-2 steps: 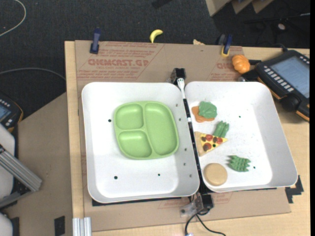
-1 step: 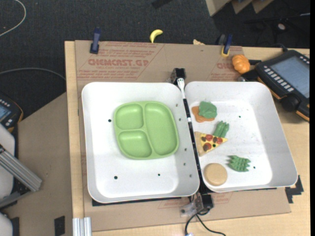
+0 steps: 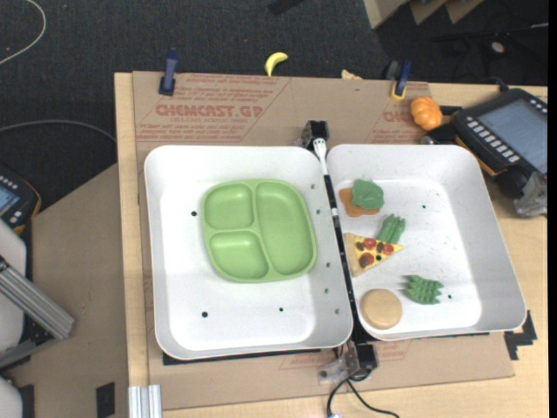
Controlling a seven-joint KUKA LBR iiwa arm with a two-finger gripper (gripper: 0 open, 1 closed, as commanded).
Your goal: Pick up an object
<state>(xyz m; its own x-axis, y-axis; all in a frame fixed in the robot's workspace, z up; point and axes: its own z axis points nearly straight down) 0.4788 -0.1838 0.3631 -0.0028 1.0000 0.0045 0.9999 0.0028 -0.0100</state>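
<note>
The right bin holds several toy foods along its left side. A green leafy piece on an orange base lies at the top. Below it rest a bunch of green beans and a pizza slice. Lower down are a green ruffled piece and a tan round bun near the front left corner. The left bin carries a green divided plate with three compartments, all bare.
A small orange fruit and a yellow banana lie on the brown board behind the bins. A black tablet-like pendant sits at the far right. Blue clamps hold the board's back edge.
</note>
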